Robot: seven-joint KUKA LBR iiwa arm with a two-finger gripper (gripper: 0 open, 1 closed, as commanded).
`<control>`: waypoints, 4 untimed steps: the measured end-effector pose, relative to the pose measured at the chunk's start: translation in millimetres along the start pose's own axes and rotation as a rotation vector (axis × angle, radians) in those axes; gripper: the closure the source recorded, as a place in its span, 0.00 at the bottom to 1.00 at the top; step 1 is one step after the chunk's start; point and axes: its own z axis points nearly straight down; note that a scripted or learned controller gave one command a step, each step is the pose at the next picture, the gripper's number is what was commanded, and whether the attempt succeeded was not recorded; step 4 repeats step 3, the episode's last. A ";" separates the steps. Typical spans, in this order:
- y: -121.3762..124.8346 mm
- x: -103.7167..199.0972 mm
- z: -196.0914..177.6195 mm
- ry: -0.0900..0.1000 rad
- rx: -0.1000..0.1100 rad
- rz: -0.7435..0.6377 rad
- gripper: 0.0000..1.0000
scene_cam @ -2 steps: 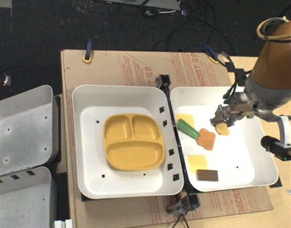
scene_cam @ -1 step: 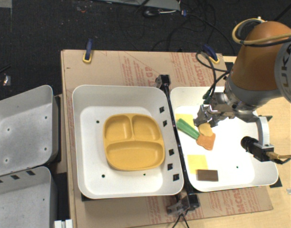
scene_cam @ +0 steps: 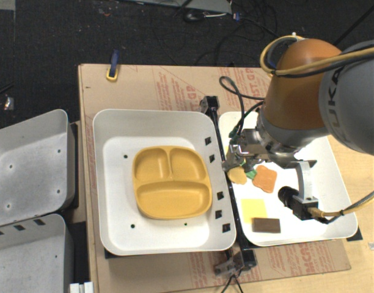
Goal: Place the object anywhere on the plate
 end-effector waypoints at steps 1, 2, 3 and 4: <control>-4.8 58.6 -0.6 -0.001 -0.002 0.001 1.00; -12.6 111.5 22.1 -0.001 0.002 0.001 1.00; -11.7 108.1 20.8 -0.003 -0.001 0.008 0.00; -11.7 108.1 20.8 -0.003 -0.001 0.008 0.00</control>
